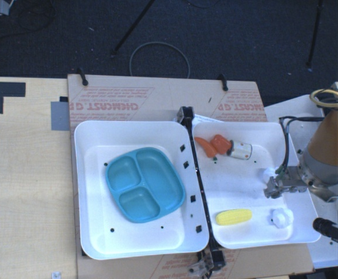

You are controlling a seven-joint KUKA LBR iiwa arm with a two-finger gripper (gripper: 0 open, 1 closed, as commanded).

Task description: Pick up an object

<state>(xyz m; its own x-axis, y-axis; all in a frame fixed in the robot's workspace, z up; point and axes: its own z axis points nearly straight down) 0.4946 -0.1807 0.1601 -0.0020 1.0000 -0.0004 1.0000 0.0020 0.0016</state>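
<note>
**Jaws low at right bin's right wall, state unclear, nothing seen held**

Jaws: can't tell if open or closed, too small and dark from above; no object seen between them. They sit low over the right bin, near its right wall, about midway along it. Arm comes in over that wall.

Camera view, likely targets, all in the right bin:
- Yellow corn toy, near the front edge, left of centre, lying flat with its long axis across the bin. Judged light, probably rubbery or plastic, bumpy so fair grip. Best taken across the short width at mid-length.
- White lumpy object, front right corner, just beside the wall. Looks small and soft; low contrast against the bin, so hard to judge. Wall crowds one side.
- Orange carrot-like toy touching a white-and-dark cylinder piece, near the back edge. Tapered, could slip; pair may shift together.

Room: the middle of the right bin is open, so approach to the corn is clean. Divider between bins stands well off from it. Left bin holds a blue divided plate, flat and wide, judged a poor pinch target.

Risk: cables hang beside the wrist near the right wall.
</note>
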